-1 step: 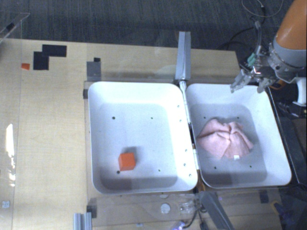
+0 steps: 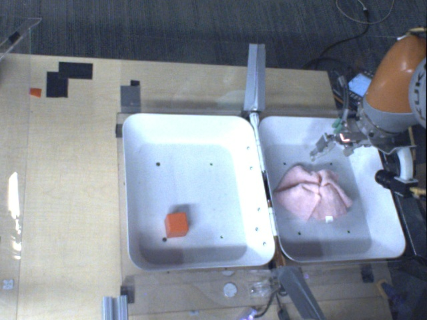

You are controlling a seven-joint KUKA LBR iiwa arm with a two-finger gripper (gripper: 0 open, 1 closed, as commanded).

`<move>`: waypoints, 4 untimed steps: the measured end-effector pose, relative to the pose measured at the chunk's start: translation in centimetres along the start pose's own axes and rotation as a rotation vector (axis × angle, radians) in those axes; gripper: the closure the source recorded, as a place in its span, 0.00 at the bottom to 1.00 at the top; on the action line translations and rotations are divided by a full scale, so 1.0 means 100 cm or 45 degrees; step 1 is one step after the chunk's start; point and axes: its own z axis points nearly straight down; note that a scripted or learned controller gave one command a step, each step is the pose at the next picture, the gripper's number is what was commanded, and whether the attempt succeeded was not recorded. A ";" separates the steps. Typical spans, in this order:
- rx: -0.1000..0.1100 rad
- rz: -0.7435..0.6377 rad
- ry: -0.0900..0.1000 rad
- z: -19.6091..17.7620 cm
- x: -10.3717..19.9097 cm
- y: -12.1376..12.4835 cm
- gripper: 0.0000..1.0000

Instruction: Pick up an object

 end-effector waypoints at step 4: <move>-0.005 -0.394 -0.002 0.049 0.019 -0.024 0.00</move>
